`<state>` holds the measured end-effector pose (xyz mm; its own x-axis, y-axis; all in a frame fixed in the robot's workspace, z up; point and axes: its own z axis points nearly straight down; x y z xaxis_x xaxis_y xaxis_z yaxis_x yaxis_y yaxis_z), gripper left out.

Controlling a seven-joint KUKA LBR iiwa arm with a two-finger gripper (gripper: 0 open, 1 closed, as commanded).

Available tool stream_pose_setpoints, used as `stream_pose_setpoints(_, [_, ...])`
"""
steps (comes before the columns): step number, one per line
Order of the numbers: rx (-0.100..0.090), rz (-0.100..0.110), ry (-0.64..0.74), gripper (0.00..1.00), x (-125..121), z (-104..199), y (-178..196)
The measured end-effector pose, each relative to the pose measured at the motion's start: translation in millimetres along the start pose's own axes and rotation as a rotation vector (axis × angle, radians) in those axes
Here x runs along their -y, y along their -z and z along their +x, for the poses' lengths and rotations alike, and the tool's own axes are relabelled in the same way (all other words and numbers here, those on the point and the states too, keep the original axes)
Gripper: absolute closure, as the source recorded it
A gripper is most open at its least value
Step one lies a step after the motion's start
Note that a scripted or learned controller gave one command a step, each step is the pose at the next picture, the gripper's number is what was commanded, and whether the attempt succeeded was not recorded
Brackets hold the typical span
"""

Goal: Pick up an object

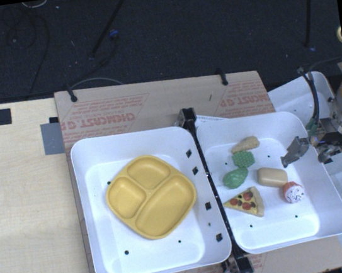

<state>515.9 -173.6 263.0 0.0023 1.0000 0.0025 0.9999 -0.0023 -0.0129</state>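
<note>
Bins are sitting side by side on the bench, 2 of them, and reading from the left: the left bin (94, 176) is holding a yellow divided plate (151, 196) with 3 compartments, lying flat and turned at a slant, with nothing resting in any compartment.

Across the black divider, the right bin (311, 223) is holding 5 small toy foods grouped in its upper middle. A green leafy piece (235, 178) is lying nearest the divider, with a second green piece (244, 159) touching its upper edge and a tan potato-like piece (245, 144) just above that. A pizza slice (245, 202) is lying below them, its tip pointing toward the lower right. A beige oblong block (271, 177) is lying with its long axis running roughly left to right, tilted slightly down toward the right. Just beside it, lower right, a small white and red cupcake-like toy (293, 192) is sitting.

At the bin's right wall the gripper (309, 150) is hanging with its 2 fingers spread apart, pinching nothing. The beige oblong block is lying nearest it, to its left and a little below, so that looks the likeliest target; its long axis is running roughly along the line from the gripper, so the wrist would probably need turning to close across the narrow side.
</note>
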Motion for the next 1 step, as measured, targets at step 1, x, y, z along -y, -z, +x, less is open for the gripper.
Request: stream_pose_setpoints(1, [0.003, -0.011, 0.003, 0.0, -2.1, 0.3, 5.5])
